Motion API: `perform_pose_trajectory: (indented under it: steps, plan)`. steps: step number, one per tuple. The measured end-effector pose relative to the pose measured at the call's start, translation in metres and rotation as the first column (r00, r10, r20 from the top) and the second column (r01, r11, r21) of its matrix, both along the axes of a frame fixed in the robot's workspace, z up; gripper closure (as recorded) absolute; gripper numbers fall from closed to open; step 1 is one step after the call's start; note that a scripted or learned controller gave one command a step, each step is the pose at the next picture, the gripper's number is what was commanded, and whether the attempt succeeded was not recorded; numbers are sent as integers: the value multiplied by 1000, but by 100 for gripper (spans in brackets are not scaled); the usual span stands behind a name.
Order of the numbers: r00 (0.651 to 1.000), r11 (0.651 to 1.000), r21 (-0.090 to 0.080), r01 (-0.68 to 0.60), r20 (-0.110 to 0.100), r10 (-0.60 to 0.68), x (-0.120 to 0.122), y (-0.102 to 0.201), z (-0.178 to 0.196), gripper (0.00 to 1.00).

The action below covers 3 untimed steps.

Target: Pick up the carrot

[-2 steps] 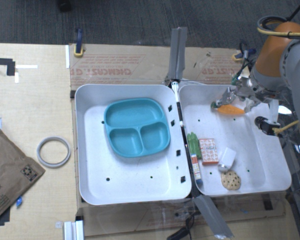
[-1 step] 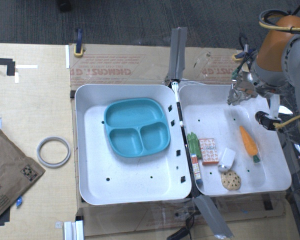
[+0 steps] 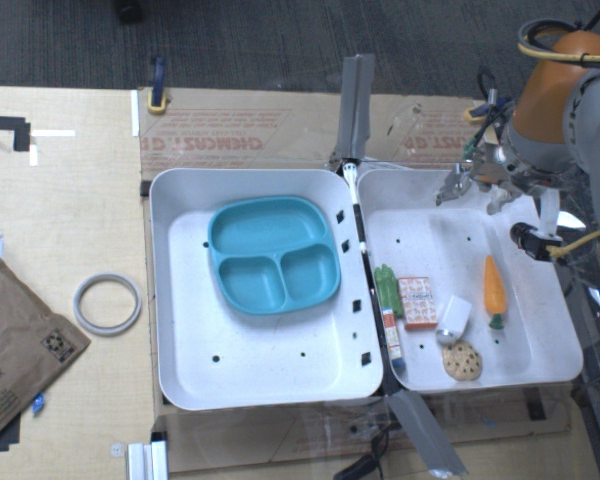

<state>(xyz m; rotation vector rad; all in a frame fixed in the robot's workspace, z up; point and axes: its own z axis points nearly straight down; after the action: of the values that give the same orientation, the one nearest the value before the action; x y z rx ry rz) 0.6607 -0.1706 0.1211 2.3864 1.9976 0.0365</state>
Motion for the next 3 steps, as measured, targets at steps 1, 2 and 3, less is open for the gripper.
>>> perform_pose_trajectory:
  steps: [1, 2, 3]
  plan:
    - [983, 984, 7, 179, -39, -178, -50, -13, -30, 0]
    - [974, 975, 7, 222, -40, -221, -103, -14, -30, 0]
    - [999, 1000, 7, 3, -37, -3, -85, 9, -28, 0]
